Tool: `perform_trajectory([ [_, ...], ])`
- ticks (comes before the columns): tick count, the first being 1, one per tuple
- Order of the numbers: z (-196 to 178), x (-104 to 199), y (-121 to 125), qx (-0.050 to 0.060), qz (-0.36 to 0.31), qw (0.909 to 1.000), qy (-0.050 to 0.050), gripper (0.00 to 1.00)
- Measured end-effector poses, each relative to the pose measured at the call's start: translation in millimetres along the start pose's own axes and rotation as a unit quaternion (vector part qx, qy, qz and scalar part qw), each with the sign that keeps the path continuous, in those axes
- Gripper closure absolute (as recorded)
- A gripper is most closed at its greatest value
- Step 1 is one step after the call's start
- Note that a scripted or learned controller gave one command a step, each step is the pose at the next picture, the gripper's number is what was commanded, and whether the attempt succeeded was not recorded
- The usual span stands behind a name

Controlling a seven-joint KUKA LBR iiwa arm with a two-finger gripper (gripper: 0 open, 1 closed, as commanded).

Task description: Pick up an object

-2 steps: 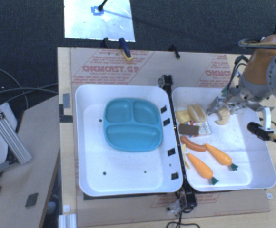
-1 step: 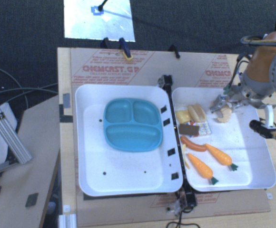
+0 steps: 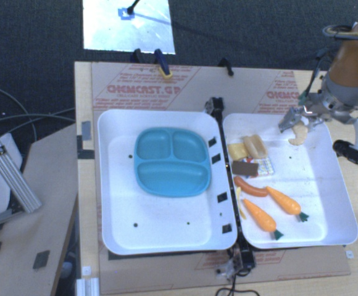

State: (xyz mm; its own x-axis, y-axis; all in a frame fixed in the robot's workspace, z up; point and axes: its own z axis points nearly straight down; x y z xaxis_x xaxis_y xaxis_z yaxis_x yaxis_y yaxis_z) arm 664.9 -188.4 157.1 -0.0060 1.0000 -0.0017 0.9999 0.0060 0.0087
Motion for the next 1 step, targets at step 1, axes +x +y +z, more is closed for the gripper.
perform_trajectory([
  [1,-60.3,8.9,-0.3,0.000,0.000,1.0000,0.000,1.00],
])
